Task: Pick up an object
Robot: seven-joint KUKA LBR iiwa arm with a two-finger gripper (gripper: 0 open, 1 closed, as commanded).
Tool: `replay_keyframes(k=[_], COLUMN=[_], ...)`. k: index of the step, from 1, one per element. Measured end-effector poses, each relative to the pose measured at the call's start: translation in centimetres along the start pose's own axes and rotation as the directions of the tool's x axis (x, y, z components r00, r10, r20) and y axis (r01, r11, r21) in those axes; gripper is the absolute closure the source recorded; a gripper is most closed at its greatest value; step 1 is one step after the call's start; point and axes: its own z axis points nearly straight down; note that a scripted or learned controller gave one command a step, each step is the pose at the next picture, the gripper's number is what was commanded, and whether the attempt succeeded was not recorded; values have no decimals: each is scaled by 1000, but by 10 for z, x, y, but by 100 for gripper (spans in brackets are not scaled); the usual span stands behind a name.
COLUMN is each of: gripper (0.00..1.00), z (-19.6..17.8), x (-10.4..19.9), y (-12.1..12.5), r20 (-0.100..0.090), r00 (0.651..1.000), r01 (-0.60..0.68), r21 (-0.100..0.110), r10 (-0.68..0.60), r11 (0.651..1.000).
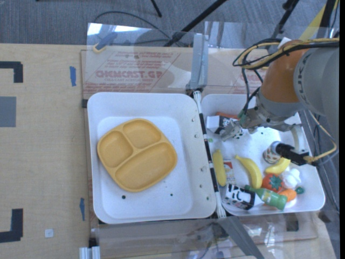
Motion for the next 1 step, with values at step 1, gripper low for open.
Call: replay_keyframes(k=[1], gripper=[100], z=[-9], x=[0], y=[-1], r20=[0], r00=[1000], r01=[1], r21=[3], r10=[-1], r11=[1000])
